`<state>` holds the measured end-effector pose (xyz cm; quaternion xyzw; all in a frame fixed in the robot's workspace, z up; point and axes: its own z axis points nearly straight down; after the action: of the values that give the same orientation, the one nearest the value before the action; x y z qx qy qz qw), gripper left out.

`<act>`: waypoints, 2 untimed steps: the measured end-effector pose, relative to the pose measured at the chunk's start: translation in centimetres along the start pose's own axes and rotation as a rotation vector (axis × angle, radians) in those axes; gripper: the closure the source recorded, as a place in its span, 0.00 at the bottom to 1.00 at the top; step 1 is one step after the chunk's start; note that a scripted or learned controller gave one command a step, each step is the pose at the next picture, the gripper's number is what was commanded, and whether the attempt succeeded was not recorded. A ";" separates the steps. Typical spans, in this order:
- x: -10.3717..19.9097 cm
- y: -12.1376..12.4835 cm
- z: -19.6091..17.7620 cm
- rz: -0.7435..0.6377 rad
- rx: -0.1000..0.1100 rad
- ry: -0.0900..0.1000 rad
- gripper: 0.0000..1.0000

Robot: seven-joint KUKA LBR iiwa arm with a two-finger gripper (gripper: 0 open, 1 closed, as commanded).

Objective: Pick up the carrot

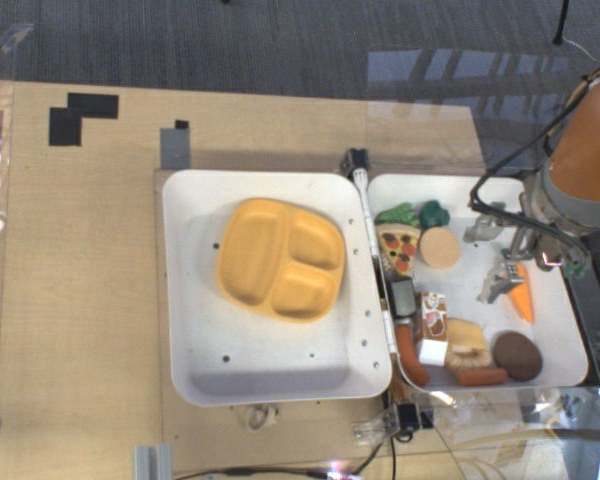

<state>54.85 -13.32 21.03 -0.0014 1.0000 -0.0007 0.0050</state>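
Note:
The carrot [522, 298] is a small orange cone lying near the right wall of the right bin [570, 368], with its thin end pointing towards the front. My gripper [512, 271] hangs right over the carrot's upper end, under the grey wrist and the orange band [585, 143]. A grey part of the gripper reaches down just left of the carrot. The carrot's top end is partly hidden by the gripper.
The right bin also holds broccoli [398, 213], a pizza slice [398, 249], a tan disc [440, 248], a bread piece [467, 339], a brown cookie [518, 355] and sausages [477, 375]. A yellow divided plate [280, 258] lies in the left bin [210, 368].

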 end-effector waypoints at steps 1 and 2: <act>0.1 -4.3 9.4 -0.017 -0.002 0.009 0.00; 3.2 -7.3 12.0 -0.122 0.003 -0.008 0.00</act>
<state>51.78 -20.60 9.01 -0.0622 0.9980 -0.0024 0.0087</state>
